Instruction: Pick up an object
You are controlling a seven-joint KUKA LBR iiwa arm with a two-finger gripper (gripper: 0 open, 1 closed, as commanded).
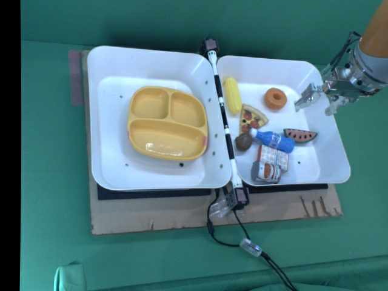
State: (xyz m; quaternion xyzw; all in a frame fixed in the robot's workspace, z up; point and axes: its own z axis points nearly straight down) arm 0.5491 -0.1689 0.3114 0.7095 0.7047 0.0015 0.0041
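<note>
The arm [374, 47] reaches in from the right, its orange band at the upper right corner, and its claw [320, 100] hangs over the right edge of the right bin [330, 162]. The two fingers stand apart, with bare white bin showing between them, so the claw is open and holds nothing.

The things to pick lie in the right bin. A corn cob [232, 94] lies lengthwise near the bin's left wall. A doughnut [275, 98] sits toward the back, nearest the claw but apart from it. A pizza slice [251, 118] lies just below the cob, and a small brown lump [244, 142] (too small to name) sits just beside the slice's tip. A blue bottle [276, 140] lies on its side, its white cap pointing at the brown lump. A watermelon slice [301, 135] lies just right of the bottle. A small carton [270, 163] lies near the front, touching the bottle's underside.

The left bin [109, 162] holds a yellow tray [167, 123] with three compartments, set at a slight tilt. Both bins rest on a cardboard sheet [151, 214] on the green counter [48, 162]. A cable [267, 259] trails from the front of the seam between the bins.
</note>
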